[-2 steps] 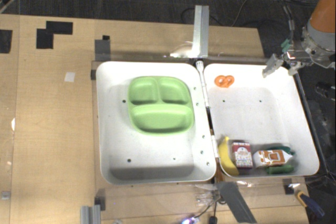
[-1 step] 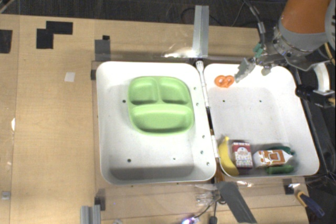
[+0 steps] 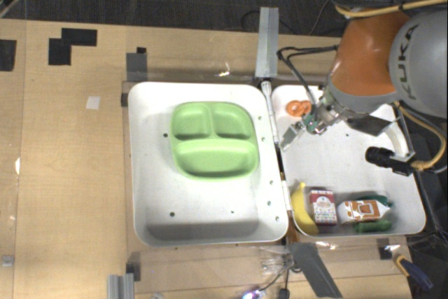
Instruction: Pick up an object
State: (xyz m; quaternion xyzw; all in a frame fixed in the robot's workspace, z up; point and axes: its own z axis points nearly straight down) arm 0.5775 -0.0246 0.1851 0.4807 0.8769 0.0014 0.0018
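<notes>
Gripper (image 3: 306, 124) low in right bin (image 3: 350, 150), near its left wall, just beside orange object (image 3: 298, 108); finger state: cannot tell. Mid-bin floor bare. Banana (image 3: 301, 208), cartons along front wall.

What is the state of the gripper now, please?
Gripper: over the right bin, beside the orange object; open or closed cannot be told.
</notes>
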